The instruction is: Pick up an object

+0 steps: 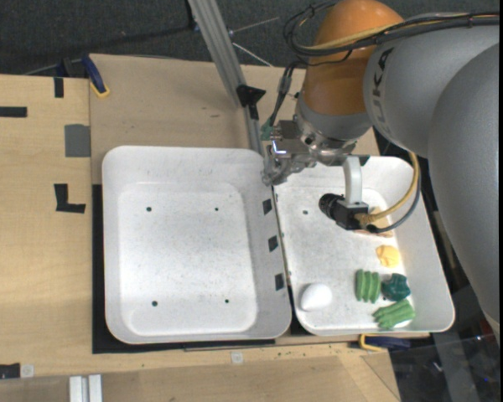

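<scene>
End effector (277, 167) low at right bin's (427, 308) 10 o'clock corner; can't tell its state. Objects clustered at 5 o'clock: white ball (316, 296), green pieces (367, 286), yellow piece (387, 255).

The arm (440, 115) is smooth grey with a rounded orange band (352, 53); black cables loop over it, and a yellowish hose, perhaps, curves beside the metallic wrist (306, 145).

Even overhead light washes the left white bin (184, 241) bright without harsh glare; soft shadows gather along its right rim, while the large arm (453, 99) beyond it looms slightly blurred.
</scene>
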`<state>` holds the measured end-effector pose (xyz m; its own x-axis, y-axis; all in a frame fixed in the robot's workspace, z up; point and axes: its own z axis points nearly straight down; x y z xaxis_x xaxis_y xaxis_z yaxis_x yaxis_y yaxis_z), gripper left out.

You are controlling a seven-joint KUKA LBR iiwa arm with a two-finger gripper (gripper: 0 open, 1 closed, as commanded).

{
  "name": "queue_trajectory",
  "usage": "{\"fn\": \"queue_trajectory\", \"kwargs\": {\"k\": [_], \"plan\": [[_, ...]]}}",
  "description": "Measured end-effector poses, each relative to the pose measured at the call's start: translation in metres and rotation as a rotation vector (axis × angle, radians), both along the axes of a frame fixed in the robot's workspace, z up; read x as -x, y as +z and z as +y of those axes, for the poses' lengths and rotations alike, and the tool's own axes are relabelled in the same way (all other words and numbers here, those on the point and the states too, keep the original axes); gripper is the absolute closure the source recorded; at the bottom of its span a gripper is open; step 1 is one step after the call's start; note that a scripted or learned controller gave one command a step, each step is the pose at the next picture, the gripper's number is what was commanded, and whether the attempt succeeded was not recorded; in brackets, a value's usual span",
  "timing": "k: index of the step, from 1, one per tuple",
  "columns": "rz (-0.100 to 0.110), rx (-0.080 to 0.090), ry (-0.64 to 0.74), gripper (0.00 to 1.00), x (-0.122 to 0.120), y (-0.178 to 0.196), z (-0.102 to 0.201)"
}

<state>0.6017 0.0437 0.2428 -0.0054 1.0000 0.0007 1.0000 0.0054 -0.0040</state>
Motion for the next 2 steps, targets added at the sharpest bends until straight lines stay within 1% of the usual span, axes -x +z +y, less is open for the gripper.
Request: {"fn": "queue_trajectory", "kwargs": {"k": [1,2], "plan": [[-0.001,0.001,-0.003,1.00,0.0144,0.0026,0.0534],[-0.001,0.001,-0.003,0.00,0.0143,0.0026,0.0532]]}}
